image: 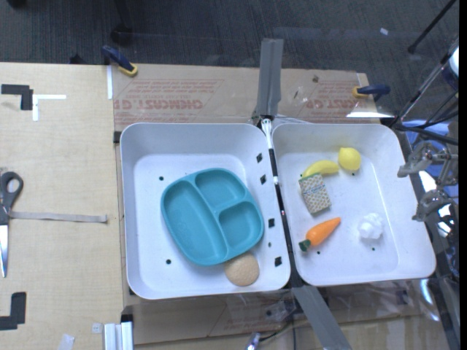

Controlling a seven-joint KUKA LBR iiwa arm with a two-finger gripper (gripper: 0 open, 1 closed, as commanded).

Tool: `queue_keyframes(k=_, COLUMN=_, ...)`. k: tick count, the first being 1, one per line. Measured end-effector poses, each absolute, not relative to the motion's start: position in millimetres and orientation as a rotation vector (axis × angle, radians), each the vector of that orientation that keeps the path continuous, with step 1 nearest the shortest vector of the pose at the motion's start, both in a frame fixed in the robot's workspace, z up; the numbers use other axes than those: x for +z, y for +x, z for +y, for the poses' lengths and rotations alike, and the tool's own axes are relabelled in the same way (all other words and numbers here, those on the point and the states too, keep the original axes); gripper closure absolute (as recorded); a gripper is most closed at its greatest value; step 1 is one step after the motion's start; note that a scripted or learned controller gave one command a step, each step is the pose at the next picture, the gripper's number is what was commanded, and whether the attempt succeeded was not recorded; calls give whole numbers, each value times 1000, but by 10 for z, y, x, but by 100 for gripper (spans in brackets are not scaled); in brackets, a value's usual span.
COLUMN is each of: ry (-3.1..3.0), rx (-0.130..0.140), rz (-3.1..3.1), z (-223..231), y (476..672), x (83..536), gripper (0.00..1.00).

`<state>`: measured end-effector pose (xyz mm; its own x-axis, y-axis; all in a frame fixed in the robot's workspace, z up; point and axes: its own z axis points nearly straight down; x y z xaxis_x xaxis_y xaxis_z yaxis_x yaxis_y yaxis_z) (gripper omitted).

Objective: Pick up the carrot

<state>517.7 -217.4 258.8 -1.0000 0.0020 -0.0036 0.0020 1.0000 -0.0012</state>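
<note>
Closest to us, a round tan bun [242, 270] sits at the near edge of the left bin [139, 217], touching the rim of a blue three-compartment plate [211, 216] that takes up most of that bin's floor. In the right bin [398, 254] we find the carrot [322, 233], lying at a slant on the bin floor. Its green stub points toward the wall shared by the two bins and its orange tip toward a white crumpled wad [371, 227], well apart from it. Just beyond the carrot lies a patterned sponge [315, 194], near but not touching. Farther back, a banana [321, 168] rests beside a lemon [350, 159]. Scissors [7, 195] lie on the table [58, 268] at far left.
</note>
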Motion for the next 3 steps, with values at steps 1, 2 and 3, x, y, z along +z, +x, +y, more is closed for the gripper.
queue_keyframes(k=1, ry=-151, rx=-1, rz=3135, z=-1467, y=4792, x=1432, gripper=0)
queue_keyframes(k=2, ry=-72, rx=0, rz=3137, z=-1011, y=4902, x=925, gripper=0)
queue_keyframes(k=3, ry=-509, rx=-3, rz=3094, z=-977, y=4868, x=931, gripper=0)
